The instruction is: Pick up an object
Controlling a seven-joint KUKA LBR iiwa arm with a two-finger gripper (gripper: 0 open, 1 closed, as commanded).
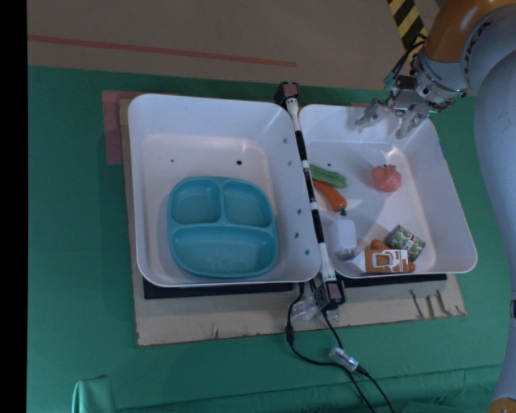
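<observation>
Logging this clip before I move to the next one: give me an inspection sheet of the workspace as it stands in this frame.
Surface: green cloth over the bench, with a cardboard sheet under two white bins.
Job's things: right bin holds a red tomato, carrot, green pod, white block, orange carton and green can.
Clutter: left bin holds a teal divided plate.
Grippers: gripper hovers over the right bin's far edge, fingers spread, holding nothing.
Cables: black cables run from the near divider end toward the front.
Surroundings: brown floor with a red line; yellow-black hazard tape.
</observation>
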